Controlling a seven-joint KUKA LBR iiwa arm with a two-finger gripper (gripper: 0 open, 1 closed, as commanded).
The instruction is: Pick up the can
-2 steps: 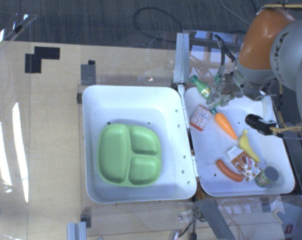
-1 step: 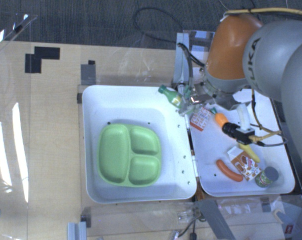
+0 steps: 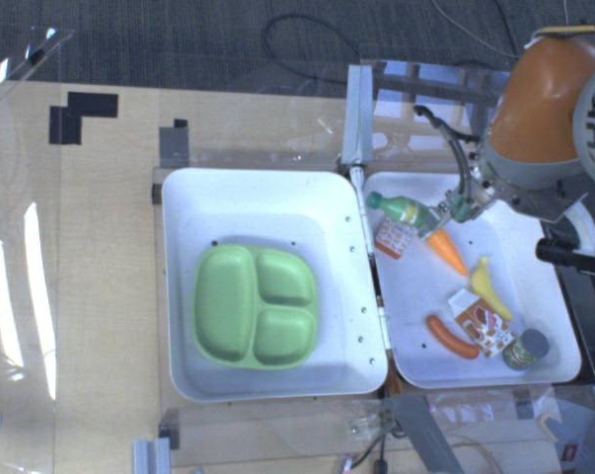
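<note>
The gripper [image 3: 462,206] is hovering at the right bin's [image 3: 549,368] far end beside the bottle [image 3: 404,210] and carrot [image 3: 446,250] (its grasp I cannot tell), while the can [image 3: 525,349] is sitting well apart in the near corner.

You're looking at smooth white plastic bins [image 3: 277,191], faintly glossy. Divided green tray [image 3: 256,306]: matt plastic. Bench [image 3: 80,294]: pale wood-grain, with sheen streaks. The can [image 3: 525,349] has a dull grey metal lid and printed label. Arm's orange shell [image 3: 544,92] looks glossy, smooth.
</note>
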